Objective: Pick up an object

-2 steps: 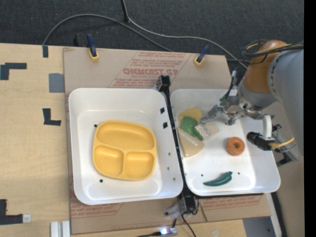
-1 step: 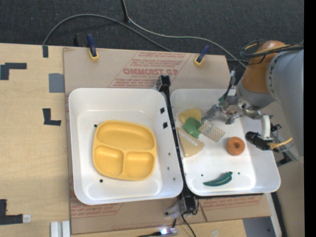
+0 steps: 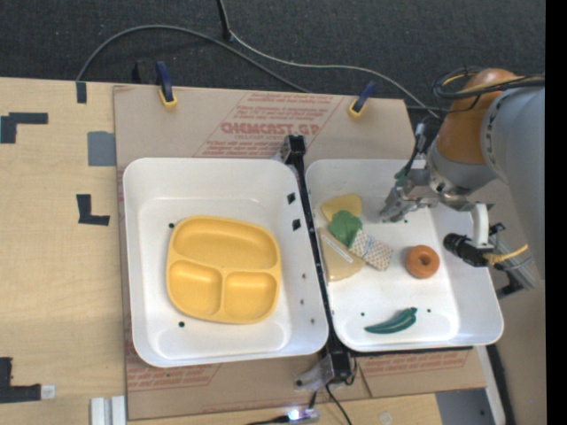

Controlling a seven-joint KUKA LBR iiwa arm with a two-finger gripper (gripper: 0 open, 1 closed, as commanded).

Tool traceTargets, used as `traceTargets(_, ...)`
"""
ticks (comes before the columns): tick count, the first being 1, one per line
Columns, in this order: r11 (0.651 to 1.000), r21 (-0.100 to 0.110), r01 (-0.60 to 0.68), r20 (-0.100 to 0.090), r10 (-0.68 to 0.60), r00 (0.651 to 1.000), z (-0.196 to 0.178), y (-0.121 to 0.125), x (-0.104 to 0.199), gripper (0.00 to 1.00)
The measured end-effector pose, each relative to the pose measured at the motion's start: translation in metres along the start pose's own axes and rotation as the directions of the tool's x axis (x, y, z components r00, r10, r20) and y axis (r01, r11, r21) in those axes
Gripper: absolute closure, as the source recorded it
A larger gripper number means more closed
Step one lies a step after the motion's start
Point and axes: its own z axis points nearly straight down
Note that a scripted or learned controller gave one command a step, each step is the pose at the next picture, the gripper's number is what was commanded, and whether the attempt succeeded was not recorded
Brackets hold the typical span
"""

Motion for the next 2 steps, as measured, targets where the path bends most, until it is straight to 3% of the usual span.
traceTargets(2, 1.000, 0.003, -0.002, -0.004, 0.002, 1.000, -0.111, 0.007, 0.013, 1.00)
